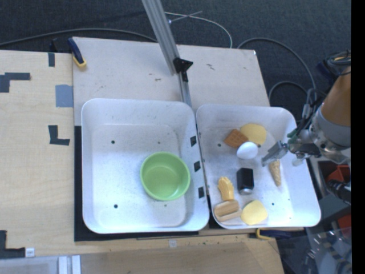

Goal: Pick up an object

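Over the right bin, near its far-right wall, the fingers are shown at the end of the grey arm. Whether they are open or closed cannot be told from this view, and nothing is seen between them. No object has yet been picked. The candidates all lie in this bin. A tan cone lies just below the fingers, and a white egg-shaped piece lies just to their left. It touches a yellow round piece and sits beside an orange cracker. A black cylinder stands below and left of the fingers, somewhat apart from its neighbours. A yellow lump, a bread roll and a yellow lemon-like piece are grouped farther off, toward the near rim. A green bowl rests in the left bin, well apart from the fingers. The step in hand is judged to be the approach. It is best done by choosing one isolated item, probably the cone or the cylinder. The fingers should be centred over it with the opening set across its narrow side. A straight descent is advised, and closure should be delayed until both sides are flanked. The crowded egg cluster and the bin wall are best avoided, since a glancing touch could roll the rounded pieces away.
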Controlling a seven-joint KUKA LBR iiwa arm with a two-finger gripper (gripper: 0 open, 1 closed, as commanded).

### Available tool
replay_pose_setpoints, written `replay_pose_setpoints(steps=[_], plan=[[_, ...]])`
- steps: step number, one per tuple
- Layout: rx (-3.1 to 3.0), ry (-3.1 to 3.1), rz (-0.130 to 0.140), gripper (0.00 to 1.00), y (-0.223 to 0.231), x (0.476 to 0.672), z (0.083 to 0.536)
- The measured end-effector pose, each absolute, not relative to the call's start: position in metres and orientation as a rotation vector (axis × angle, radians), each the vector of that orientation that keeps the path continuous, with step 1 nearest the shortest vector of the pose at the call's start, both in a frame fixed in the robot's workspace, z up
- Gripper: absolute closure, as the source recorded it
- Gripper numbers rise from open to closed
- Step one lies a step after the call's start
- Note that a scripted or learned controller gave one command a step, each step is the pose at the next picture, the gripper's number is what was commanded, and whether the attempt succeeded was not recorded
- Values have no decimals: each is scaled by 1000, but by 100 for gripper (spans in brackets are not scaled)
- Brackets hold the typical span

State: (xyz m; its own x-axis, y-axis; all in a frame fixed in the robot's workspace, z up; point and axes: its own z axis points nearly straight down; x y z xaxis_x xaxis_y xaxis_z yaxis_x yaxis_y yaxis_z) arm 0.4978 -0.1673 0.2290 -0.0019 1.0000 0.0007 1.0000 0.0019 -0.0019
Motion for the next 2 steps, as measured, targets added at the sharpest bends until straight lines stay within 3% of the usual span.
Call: replay_pose_setpoints(steps=[1, 2], plan=[[-2218, -2222, 1, 0, -167, 498, 229], [-2216, -2216, 7, 0, -171, 494, 166]])
